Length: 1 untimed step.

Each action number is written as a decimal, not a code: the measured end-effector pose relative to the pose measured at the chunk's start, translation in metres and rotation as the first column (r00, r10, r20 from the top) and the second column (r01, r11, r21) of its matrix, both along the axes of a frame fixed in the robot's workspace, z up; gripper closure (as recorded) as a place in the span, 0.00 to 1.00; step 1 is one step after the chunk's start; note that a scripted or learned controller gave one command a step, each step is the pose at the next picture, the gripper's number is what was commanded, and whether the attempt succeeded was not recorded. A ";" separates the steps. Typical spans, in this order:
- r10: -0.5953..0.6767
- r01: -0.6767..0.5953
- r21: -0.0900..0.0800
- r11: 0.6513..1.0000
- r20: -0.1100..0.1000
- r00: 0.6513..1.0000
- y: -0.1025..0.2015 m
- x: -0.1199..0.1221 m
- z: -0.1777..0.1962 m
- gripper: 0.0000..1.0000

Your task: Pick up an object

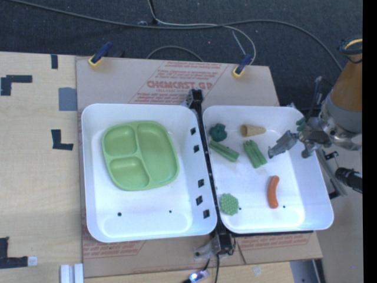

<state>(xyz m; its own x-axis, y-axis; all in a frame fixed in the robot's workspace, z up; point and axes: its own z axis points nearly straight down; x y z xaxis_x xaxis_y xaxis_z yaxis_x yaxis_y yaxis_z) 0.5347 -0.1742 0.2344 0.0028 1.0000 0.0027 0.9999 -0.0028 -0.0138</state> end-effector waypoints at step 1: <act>0.004 -0.004 -0.003 1.000 0.012 1.000 0.000 0.003 0.007 0.00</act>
